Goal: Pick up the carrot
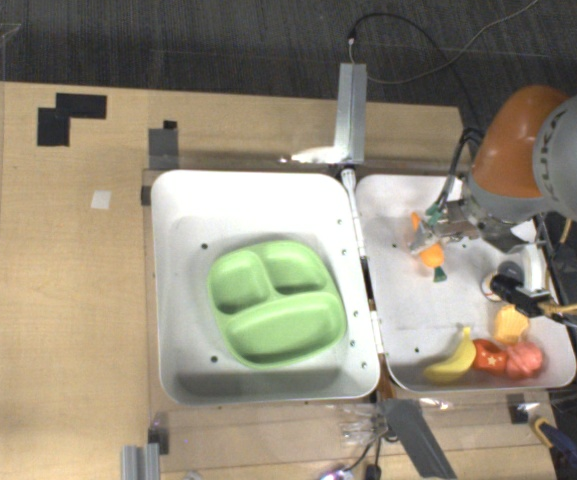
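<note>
- the carrot point(431, 256) lies in the right bin point(403, 313), in the upper middle of that bin and right of the frame's centre. it is a short orange piece with a small green end pointing down and to the right.
- the gripper point(440, 230) sits directly above the carrot in the picture, touching it or very nearly so. from here i cannot tell whether the claw is wide or narrow, or whether it has the carrot at all.
- a small orange bit point(415, 222) shows at the gripper's left side; i cannot tell what it is.
- the arm point(568, 158) comes in from the right edge, grey, with its orange band point(513, 153) bulging over the bin's upper right corner.
- well apart from the carrot, along the lower right of the same bin, are 4 toy foods: a yellow banana point(451, 360), a red fruit point(488, 356) touching the banana's right end, a pink piece point(525, 360) just beside that, and a yellow piece point(511, 323) above them.
- the left bin point(183, 228) holds a green plate point(278, 300) with 3 compartments, 2 small ones on top and 1 long one below, lying flat near the bin's middle.
- a metal post point(352, 108) stands at the top where the 2 bins meet.
- the wooden bench point(68, 298) stretches off to the left, with black patches point(68, 113) at the upper left of the frame.
- a black cable point(418, 38) loops over the dark floor along the top.
</note>
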`<state>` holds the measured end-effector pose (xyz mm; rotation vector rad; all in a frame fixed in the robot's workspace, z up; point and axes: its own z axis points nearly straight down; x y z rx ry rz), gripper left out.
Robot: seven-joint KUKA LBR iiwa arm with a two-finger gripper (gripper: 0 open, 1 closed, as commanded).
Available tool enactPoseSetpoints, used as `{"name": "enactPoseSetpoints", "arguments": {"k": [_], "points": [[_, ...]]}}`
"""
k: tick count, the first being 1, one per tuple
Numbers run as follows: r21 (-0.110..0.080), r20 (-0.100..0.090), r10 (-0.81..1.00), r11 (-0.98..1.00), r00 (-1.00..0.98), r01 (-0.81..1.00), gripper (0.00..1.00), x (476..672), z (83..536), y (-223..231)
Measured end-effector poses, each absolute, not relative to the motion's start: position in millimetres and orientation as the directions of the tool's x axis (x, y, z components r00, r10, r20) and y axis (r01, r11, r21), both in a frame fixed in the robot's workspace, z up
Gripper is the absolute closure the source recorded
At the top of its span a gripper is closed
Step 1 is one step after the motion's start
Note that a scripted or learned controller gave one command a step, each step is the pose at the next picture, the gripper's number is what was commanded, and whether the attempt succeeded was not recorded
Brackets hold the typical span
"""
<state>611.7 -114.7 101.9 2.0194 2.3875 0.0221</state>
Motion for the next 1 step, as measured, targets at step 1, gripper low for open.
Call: {"name": "enactPoseSetpoints", "arguments": {"k": [1], "points": [[0.007, 0.0, 0.995, 0.104, -0.104, 0.995, 1.0, 636.7, 186.7, -39.4]]}}
